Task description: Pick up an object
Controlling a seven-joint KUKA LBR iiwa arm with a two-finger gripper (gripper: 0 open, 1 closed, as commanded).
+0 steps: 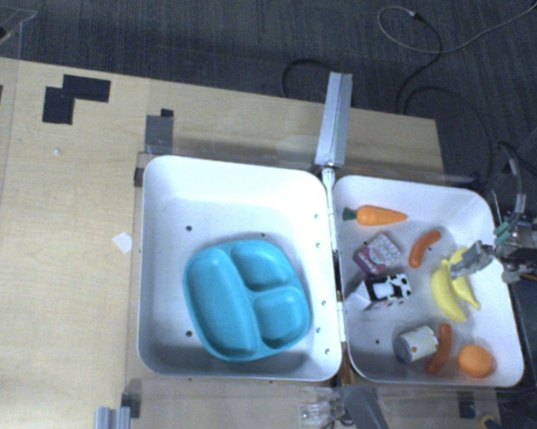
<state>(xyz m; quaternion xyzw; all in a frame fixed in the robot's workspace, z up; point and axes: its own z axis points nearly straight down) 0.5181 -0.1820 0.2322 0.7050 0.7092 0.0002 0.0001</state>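
Banana (452, 288) is the thing closest to my gripper (475, 259), lying in the right bin (438, 198) just under and a bit left of my fingertips, with nothing held between them, and honestly I cannot tell if they're spread or closed. Further left of me sit a small orange sausage (424, 248), a carrot (377, 216), a purple packet (378, 254) and a toy cow (388, 288). Toward the near rim below me are a grey can (417, 343) and an orange (475, 361), while the blue divided plate (247, 298) sits way off in the left bin (168, 247).
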